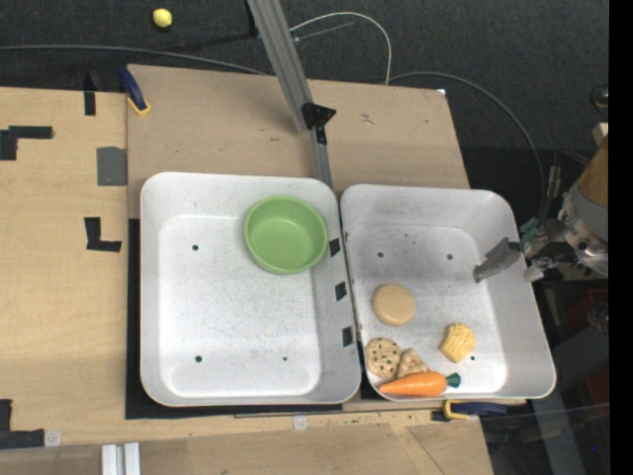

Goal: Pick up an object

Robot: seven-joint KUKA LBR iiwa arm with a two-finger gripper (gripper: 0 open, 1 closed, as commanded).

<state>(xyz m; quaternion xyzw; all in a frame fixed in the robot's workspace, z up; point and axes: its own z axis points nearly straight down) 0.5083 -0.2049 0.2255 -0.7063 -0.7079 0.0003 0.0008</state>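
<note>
Two white bins sit side by side. The left bin [168, 295] holds a green bowl [286, 234]. The right bin [514, 349] holds a round tan bun [395, 305], a piece of corn [457, 342], a cookie [382, 356] and a carrot [415, 385], all near its front edge. The gripper [497, 258] hangs over the right bin's far right side, well apart from the food and holding nothing; whether it is spread or pressed together cannot be told. The cookie, carrot and corn lie close together against the bin wall, so a descent there could nudge a neighbour or strike the rim. Most of the arm is cut off at the right edge, and a small pale item beside the cookie is too unclear to name.
</note>
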